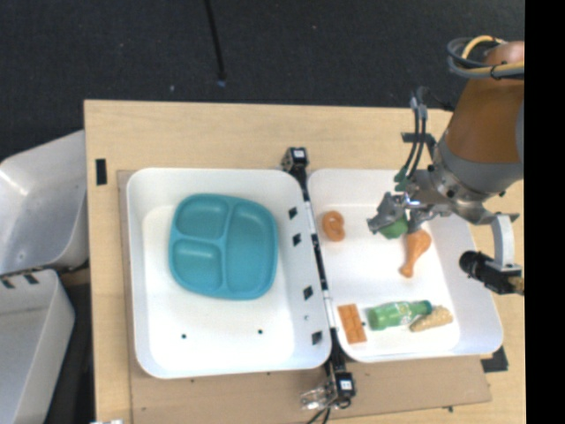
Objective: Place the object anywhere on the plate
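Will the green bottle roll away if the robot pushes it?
Probably, sideways. The green bottle lies on its side in the right bin, and its round body looks apt to roll. The orange block and the tan piece sit at its ends, so lengthwise it would likely bump them. It looks light.

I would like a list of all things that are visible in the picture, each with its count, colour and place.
plate: 1, teal, three compartments, in the left bin
left bin: 1, white, left on the bench
right bin: 1, white, right on the bench
round orange object: 1, orange, right bin, near the divider
drumstick toy: 1, orange, right bin, centre
green bottle: 1, green, right bin, front
orange block: 1, orange, left of the bottle
tan object: 1, tan, right of the bottle
gripper: 1, grey, over the right bin
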{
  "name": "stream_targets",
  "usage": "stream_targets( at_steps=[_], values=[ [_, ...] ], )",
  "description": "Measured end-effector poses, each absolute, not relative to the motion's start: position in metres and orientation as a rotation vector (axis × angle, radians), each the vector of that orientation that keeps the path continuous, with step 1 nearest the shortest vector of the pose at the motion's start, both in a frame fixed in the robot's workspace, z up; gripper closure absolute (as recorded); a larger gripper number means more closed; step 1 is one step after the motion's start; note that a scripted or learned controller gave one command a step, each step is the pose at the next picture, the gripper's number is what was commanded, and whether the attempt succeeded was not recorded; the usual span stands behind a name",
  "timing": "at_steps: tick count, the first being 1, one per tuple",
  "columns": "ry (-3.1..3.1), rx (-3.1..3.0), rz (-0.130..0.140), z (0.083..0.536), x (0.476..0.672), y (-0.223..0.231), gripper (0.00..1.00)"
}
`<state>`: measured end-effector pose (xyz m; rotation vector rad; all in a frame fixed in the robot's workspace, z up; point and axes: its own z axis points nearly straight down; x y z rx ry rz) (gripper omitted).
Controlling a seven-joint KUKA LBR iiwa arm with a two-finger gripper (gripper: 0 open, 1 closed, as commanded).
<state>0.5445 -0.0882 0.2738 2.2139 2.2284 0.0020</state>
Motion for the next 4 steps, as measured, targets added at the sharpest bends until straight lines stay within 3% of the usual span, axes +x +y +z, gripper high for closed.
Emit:
stream_targets(
  at_steps=[2, 3, 4],
  values=[
    [2.227, 2.216, -0.002, 0.252, 0.571, 0.003, 1.00],
    [2.231, 2.215, -0.001, 0.249, 0.568, 0.064, 1.00],
    [2.225, 2.220, -0.002, 0.249, 0.568, 0.061, 0.00]
  ],
)
